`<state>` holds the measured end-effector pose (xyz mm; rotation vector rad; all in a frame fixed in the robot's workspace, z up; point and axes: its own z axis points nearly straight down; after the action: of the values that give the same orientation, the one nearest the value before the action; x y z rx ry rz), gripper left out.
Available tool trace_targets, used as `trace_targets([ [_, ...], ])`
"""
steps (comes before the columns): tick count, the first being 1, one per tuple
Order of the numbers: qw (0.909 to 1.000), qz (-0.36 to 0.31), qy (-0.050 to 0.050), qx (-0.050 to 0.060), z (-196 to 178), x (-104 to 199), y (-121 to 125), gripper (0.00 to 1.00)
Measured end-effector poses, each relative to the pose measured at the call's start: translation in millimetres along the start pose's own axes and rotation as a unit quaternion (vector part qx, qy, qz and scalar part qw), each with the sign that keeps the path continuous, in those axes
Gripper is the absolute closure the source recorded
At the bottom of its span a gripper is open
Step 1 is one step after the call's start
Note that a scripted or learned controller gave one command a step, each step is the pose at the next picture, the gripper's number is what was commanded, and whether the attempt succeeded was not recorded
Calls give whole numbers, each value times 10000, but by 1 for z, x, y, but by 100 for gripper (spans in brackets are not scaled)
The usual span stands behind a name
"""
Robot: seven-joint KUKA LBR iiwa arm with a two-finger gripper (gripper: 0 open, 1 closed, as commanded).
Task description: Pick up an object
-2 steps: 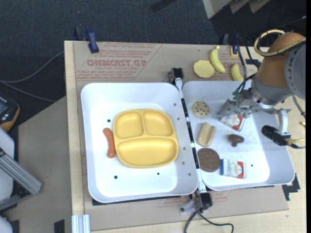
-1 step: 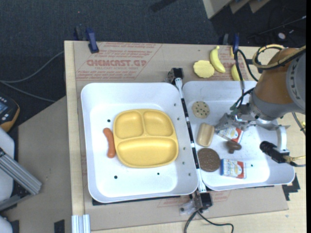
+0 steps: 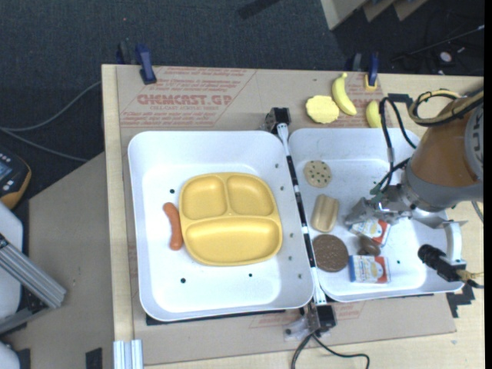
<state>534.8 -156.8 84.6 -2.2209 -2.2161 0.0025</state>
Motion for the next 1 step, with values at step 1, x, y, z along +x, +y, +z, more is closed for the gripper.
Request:
trace_targets([
  [1, 10000, 4, -2, -6, 0, -3, -42, 0],
])
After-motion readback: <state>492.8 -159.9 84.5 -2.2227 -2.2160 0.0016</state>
